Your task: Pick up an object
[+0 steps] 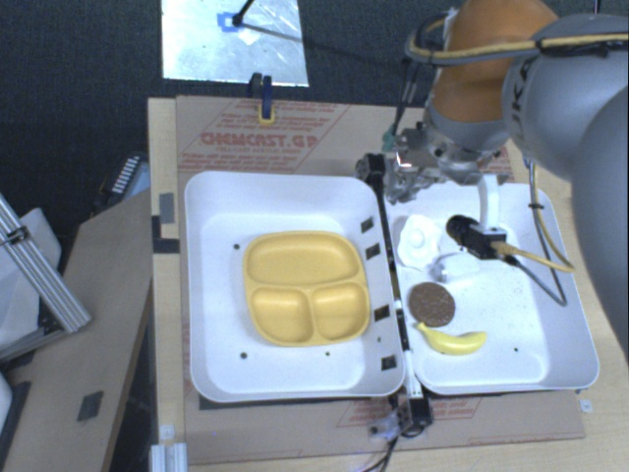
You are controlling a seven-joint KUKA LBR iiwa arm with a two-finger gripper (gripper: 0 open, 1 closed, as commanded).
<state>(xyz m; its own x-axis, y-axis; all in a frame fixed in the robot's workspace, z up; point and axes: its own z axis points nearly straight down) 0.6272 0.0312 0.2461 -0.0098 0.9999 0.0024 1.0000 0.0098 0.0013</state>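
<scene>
The grey arm reaches in from the right, its orange band high above the far end of the right bin. The gripper hangs over that bin's far left corner, close to the divider where the two bins meet. From where I stand I cannot tell whether it is wide or narrow, and I see nothing held in it.

The loose things all lie in the left half of the right bin, on its floor. A small white piece sits nearest the gripper, just on the near side of it. A round brown disc lies flat a little nearer the front, close to the white piece, though I cannot tell if they touch. A yellow banana lies just in front of the disc, curving upward at its ends, its left tip near the divider.

The left bin holds a yellow divided plate, lying flat about in the middle, with one long compartment at the far side and two smaller ones at the near side. Both bins rest on a brown board with red print
</scene>
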